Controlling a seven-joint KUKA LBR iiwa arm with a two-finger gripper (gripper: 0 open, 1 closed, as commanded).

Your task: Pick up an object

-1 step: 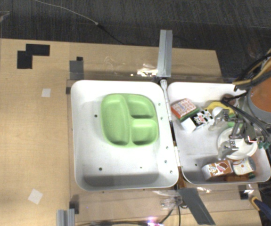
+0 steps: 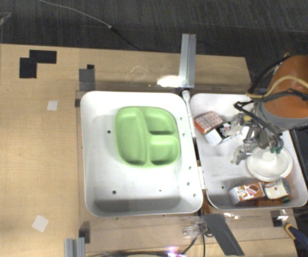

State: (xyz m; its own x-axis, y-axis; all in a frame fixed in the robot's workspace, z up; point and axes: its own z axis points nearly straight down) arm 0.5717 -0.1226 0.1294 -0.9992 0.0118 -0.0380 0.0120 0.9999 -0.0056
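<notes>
- End effector [image 2: 248, 146] low in right bin [image 2: 218, 189], beside white bowl [image 2: 270, 165]; grip state: can't tell.
- No object visibly lifted; pick not done.
- Green tray [image 2: 145, 135] untouched in left bin [image 2: 97, 159].

Green divided tray [image 2: 145, 136] — lying flat, mid left bin [image 2: 97, 186].

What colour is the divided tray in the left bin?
Light green divided tray, seen in the camera view.
</notes>
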